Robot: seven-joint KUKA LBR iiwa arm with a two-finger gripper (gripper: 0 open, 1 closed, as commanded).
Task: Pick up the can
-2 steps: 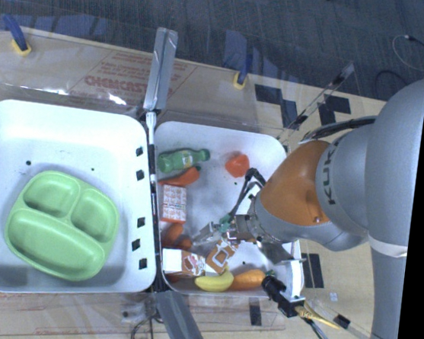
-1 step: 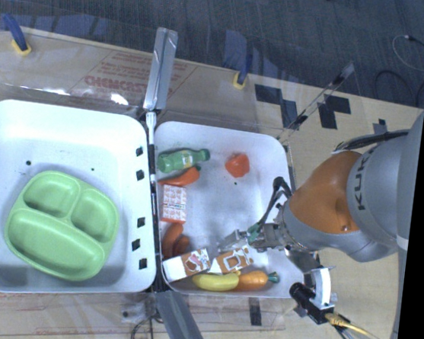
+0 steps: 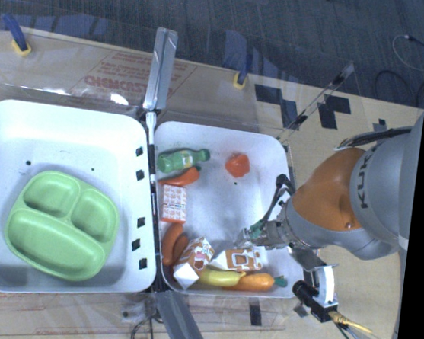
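The pincer [image 3: 256,234] is low in the right bin [image 3: 265,144], near its right wall and towards the near edge. It is too small and dark against the wrist to tell whether it is apart or together, and nothing can be seen held in it. Just below it lies a small white and orange carton [image 3: 244,260], and whether the two touch cannot be told. Along the near wall under that carton lie a yellow banana [image 3: 218,278] and an orange carrot [image 3: 257,282], end to end. To their left is a second small carton [image 3: 195,256] with a white end, beside two reddish sausages [image 3: 171,244]. The can [image 3: 174,203], as far as it can be made out, is the red and white labelled thing lying by the bin's left wall, well apart from the pincer. Beyond it, towards the far wall, lie a red-orange pepper [image 3: 186,176], a green bottle [image 3: 182,159] on its side and a round red tomato [image 3: 237,165]. The arm [image 3: 333,197] comes in over the bin's right rim. The left bin [image 3: 18,122] holds a green divided plate [image 3: 62,224]. Both bins sit on the desk [image 3: 207,87].
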